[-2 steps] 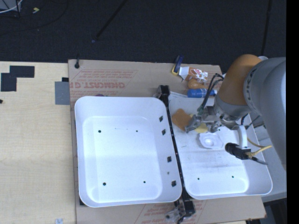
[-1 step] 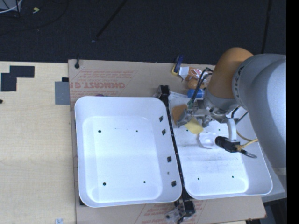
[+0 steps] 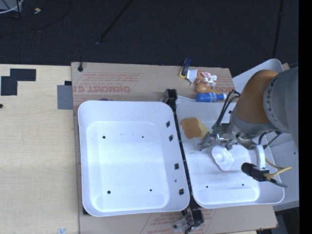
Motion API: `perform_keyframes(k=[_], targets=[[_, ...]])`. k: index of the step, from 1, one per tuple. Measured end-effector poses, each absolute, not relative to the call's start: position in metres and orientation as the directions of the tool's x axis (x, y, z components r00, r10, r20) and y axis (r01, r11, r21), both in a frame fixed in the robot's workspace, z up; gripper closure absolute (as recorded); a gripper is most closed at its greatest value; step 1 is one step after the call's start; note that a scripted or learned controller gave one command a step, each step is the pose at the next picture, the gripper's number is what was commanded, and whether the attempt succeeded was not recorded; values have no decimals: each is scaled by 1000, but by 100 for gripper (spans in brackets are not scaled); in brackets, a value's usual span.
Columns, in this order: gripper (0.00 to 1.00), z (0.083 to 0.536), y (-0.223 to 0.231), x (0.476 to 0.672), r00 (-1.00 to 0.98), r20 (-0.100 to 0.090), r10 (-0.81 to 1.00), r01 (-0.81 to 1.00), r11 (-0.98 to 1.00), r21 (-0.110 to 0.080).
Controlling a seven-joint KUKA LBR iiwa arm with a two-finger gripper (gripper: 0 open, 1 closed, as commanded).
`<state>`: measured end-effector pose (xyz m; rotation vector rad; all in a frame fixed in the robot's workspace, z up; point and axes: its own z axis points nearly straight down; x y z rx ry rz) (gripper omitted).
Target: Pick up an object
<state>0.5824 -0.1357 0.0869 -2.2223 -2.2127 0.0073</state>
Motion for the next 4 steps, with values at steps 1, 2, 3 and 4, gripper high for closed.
perform_keyframes(k=[1, 2, 3, 4], targets=[[0, 88, -174, 571, 3, -1, 1000, 1000, -3, -4], [0, 88, -185, 619, -1, -1, 1000, 1000, 1, 2], [0, 87, -144, 550, 3, 4, 1000, 1000, -3, -8], [0, 88, -97, 647, -6, 2, 1000, 1000, 6, 5]])
